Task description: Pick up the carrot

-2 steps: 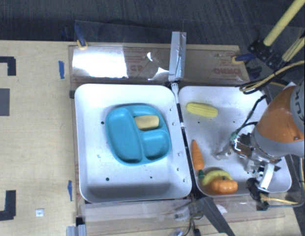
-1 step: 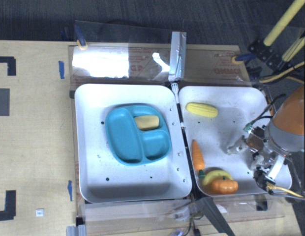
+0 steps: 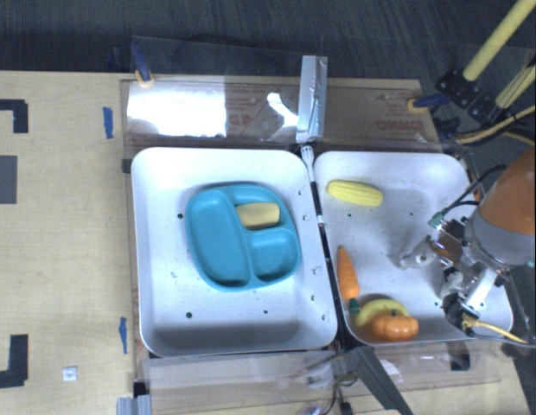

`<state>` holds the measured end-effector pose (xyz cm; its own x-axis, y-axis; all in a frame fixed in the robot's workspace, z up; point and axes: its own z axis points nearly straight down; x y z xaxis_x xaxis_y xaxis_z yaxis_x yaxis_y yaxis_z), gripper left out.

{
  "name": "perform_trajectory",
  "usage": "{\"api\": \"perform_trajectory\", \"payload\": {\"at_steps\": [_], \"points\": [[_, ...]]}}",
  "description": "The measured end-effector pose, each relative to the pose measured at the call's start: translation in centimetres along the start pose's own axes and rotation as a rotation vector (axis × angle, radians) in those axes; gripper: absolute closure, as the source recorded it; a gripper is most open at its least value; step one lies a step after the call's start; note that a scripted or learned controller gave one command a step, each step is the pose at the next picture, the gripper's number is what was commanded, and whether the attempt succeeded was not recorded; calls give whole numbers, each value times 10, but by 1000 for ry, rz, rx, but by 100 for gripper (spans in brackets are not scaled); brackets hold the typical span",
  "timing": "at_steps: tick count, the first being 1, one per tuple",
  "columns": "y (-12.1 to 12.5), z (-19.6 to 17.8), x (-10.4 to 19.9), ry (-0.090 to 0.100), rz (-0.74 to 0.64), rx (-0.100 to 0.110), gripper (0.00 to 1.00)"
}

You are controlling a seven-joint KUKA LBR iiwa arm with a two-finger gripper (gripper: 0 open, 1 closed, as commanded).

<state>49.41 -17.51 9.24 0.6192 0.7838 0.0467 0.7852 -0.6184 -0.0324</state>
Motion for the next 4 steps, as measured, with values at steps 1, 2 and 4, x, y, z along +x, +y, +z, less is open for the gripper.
{"api": "perform_trajectory", "payload": {"at_steps": [1,2,4], "points": [[0,0,4,4,245,-24,0],[4,0,3,11,491,-27,0],[-60,9,57,-25,697,-49,0]]}}
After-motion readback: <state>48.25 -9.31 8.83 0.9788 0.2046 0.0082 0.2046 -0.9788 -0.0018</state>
